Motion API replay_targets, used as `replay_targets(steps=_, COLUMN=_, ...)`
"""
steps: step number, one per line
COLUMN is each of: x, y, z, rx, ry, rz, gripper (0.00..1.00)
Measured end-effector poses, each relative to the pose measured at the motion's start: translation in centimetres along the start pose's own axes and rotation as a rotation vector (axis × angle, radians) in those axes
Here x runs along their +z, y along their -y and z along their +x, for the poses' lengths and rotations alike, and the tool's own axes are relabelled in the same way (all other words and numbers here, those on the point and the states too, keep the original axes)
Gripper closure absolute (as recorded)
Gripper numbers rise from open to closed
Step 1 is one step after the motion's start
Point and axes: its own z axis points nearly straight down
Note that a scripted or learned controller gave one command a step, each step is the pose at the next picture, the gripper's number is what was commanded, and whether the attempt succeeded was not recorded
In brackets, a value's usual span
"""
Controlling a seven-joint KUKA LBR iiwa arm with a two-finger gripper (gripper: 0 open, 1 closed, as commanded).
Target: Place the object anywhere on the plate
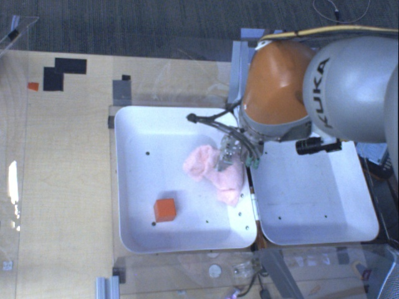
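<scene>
Bench front edge: pale wood bench point(56, 185) carrying both bins; a small round disc point(214, 270) lies on it just below the left bin.
Right bin: shallow white bin point(318, 198), its floor bare apart from small dark dots.
Orange block: a small orange cube point(165, 210) rests on the floor of the left bin, in its near-left part, well apart from the cloth and the gripper.
Left bin: shallow white bin point(134, 167) holding the block and the cloth.
Pink cloth: a crumpled pink cloth point(215, 172) lies in the right half of the left bin, close to the wall shared with the right bin.
Gripper: the gripper point(229, 157) is down over the cloth's upper right part, touching or just above it; whether its claw is open or closed cannot be told, as it is small and blurred.
Arm: the grey arm point(349, 86) with its orange band point(277, 86) hangs over the far edges of both bins.
Far bench: black markers point(62, 72) and a small orange patch point(32, 86) sit at the far left.
</scene>
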Motion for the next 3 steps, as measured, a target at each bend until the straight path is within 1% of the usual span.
replay_targets(steps=1, x=-1.3, y=7.2, z=-2.7, rx=0.022, ry=0.002, rz=-0.001, gripper=1.0)
replay_targets(steps=2, x=-3.1, y=3.9, z=-6.8, rx=-0.117, ry=0.002, rz=0.0, gripper=1.0)
replay_targets(steps=3, x=-0.2, y=6.3, z=-10.6, rx=-0.103, ry=0.004, rz=-0.002, gripper=1.0)
